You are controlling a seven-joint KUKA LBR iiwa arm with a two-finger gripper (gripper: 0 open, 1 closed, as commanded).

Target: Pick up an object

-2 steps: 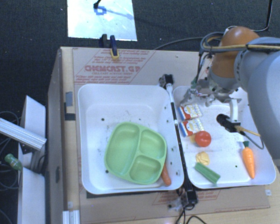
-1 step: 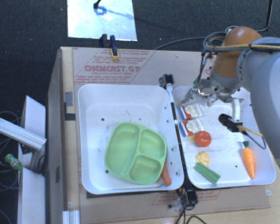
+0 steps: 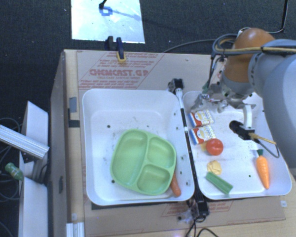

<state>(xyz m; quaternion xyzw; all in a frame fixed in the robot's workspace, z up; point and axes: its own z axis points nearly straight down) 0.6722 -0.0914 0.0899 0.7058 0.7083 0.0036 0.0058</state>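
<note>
Your arm (image 3: 281,78) comes in from the upper right of the frame and bends down over the top of the right bin (image 3: 281,181), and I can't tell how the gripper (image 3: 222,98) is set from here. Left bin (image 3: 96,117) has the green divided plate (image 3: 144,161) at lower centre, with an orange sausage-looking thing (image 3: 175,187) by its lower right edge. Right bin's got two small cartons (image 3: 203,125) up top, then a tomato (image 3: 214,146), a carrot (image 3: 263,171), a green piece (image 3: 218,182) and a yellow bit (image 3: 214,167).

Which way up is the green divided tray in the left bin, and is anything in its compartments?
Right side up and empty: the green tray shows all three hollow compartments facing the camera, bare. It lies flat in the left bin.
</note>
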